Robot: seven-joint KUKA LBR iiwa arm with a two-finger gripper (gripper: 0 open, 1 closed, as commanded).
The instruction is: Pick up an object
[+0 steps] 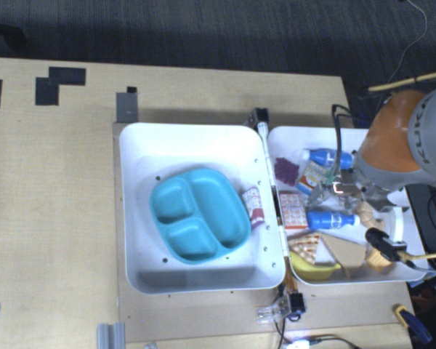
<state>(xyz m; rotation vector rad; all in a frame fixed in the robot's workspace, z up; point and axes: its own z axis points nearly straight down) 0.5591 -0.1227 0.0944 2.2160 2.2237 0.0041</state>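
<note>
The jaws [339,189], their opening impossible to tell, hung over the right white bin [401,271] near a light, slippery blue plastic bottle [328,219], best gripped mid-body.

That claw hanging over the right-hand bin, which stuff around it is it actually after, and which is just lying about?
Part of the job:
claw
right bin
blue bottle under the claw
second blue bottle
purple piece
banana

Just lying about:
left bin
blue divided tray
small red-and-white tube beside the tray
black marks on the bench
</note>
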